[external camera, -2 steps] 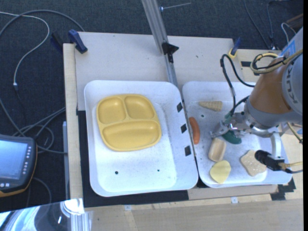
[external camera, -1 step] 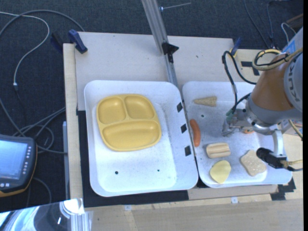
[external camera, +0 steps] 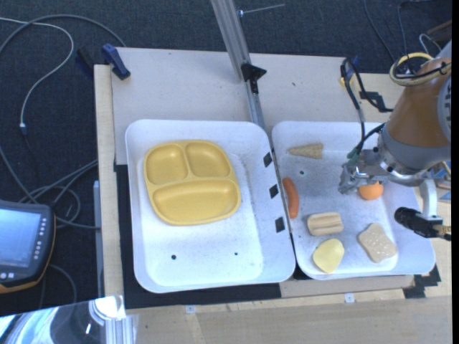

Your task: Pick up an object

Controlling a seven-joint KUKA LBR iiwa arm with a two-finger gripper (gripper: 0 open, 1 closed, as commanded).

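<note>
The jaws hover just beside the small orange ball (external camera: 370, 190); their state I cannot tell; it looks light, smooth, roll-prone; grip across its middle.

You see: bins (external camera: 215, 274) white speckled matt plastic | divided plate (external camera: 191, 181) yellow, smooth plastic sheen | counter (external camera: 179, 84) pale matt board | pole (external camera: 228, 20) brushed metal

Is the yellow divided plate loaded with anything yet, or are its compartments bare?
Bare. The yellow plate lies flat in the left bin; all three compartments show plain yellow.
</note>
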